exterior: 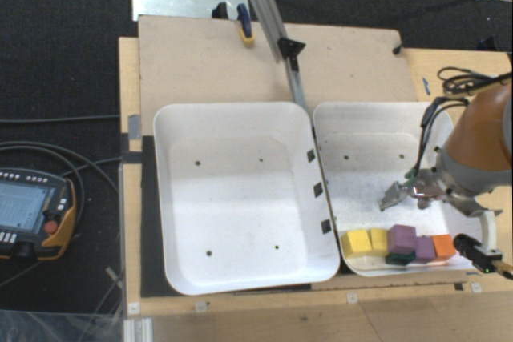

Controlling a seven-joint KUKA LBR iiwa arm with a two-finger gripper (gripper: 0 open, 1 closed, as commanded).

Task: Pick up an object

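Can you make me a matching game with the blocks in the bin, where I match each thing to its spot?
Things:
1. orange foam block
2. yellow foam blocks
3. dark green flat block
4. tall purple foam block

Spots:
A. leftmost in the row
B. rightmost in the row
C. just right of the yellow ones
D. at the front, below the tall purple one

Pairs: 1-B, 2-A, 3-D, 4-C

Five small blocks lie clustered at the right bin's (361,132) near edge: two yellow blocks (365,242) side by side, a purple block (402,237), a dark green block (399,258) touching it, and an orange block (443,246).
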